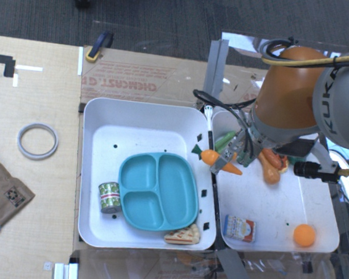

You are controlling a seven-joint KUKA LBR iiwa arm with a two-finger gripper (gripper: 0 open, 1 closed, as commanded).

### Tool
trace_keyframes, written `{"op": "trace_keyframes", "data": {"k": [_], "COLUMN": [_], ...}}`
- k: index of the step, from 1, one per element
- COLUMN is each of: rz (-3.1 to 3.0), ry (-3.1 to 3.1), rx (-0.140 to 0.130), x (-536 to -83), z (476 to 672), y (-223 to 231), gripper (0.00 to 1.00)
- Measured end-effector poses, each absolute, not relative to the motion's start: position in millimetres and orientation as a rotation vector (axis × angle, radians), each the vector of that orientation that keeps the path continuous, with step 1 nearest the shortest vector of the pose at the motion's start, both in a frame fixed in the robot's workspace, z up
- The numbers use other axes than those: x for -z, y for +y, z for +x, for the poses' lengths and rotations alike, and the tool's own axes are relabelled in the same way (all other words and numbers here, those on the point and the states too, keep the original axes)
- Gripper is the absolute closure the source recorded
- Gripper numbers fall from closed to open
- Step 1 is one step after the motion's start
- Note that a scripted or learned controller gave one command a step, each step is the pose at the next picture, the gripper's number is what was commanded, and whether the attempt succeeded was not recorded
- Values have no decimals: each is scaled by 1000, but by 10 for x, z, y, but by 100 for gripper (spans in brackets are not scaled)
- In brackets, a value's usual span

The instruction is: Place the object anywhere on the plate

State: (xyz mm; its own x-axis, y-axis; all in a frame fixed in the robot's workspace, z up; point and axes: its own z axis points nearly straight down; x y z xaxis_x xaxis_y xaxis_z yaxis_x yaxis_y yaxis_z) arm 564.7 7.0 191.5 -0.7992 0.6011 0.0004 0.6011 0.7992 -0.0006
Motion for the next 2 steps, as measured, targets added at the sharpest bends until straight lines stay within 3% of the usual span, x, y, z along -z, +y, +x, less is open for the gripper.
{"op": "trace_keyframes", "data": {"k": [1, 2], "rz": [-1717, -1717], "ry": [-2629, -2629], "rx": [-5, -5], "x": [-1903, -1904], "z": [5473, 5474], "y": [682, 682], "gripper": [100, 0]}}
